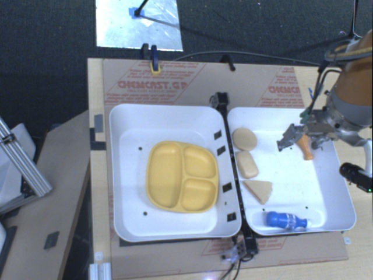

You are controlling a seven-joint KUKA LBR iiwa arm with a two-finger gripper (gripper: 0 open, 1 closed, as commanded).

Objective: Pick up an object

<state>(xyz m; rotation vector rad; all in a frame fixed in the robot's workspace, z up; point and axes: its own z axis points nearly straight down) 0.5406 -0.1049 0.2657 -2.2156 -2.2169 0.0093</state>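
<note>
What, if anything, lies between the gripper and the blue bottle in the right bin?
Nothing visible does. The gripper hovers over the upper part of the right bin, beside an orange object. The blue bottle lies near the bin's front wall, with bare white floor between them.

A: Arm [352, 80], one: where is it sitting?

B: It is reaching in from the right, over the right bin's far right corner, grey wrist angling down and leftward.

A: Gripper [289, 139]?

B: It is hanging low near that bin's back edge, dark fingers pointing left; their spread is not readable.
</note>
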